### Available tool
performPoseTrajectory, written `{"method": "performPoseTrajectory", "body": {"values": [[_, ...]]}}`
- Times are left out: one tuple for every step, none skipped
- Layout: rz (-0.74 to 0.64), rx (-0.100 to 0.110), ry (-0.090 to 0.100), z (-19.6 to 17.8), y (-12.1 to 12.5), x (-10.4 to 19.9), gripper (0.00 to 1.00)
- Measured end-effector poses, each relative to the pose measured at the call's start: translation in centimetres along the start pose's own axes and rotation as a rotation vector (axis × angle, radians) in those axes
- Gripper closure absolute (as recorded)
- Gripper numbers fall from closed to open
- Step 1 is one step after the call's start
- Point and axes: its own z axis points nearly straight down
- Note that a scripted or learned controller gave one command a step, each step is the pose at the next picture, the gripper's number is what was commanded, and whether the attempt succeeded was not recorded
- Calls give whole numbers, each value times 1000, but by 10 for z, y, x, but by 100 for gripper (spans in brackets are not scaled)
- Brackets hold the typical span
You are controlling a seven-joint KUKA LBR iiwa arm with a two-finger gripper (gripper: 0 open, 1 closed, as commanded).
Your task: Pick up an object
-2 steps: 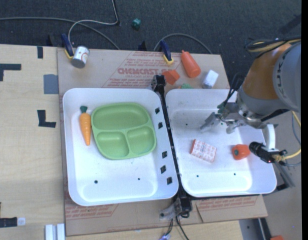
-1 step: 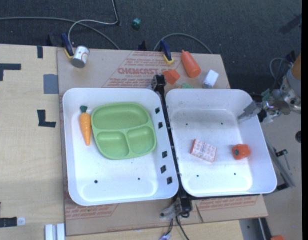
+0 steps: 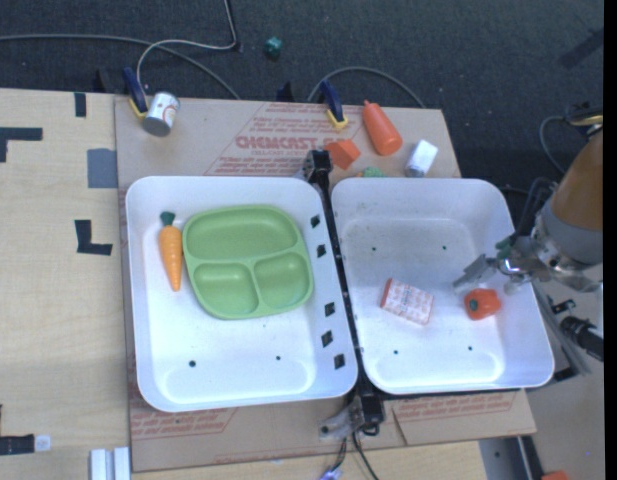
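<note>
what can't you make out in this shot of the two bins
- Pincer, camera view: too small and blurred to tell its finger state or whether it touches the red toy.
- Printed packet: label too small to read.
- Arm: cut off by the right edge.
- Right bin: its right rim is partly covered by the arm.

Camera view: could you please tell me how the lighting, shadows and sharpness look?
Camera view: soft, even light, no harsh glare on the white bins; faint shadow beneath the green tray; overall slightly soft focus, so the packet print is unreadable; the gripper near the red object looks blurred.
</note>
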Motion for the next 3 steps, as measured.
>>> {"method": "performPoseTrajectory", "body": {"values": [[-1, -11, -4, 71, -9, -4, 0], [0, -11, -6, 61, -9, -5, 100], [-3, -13, -2, 70, 62, 51, 100]]}}
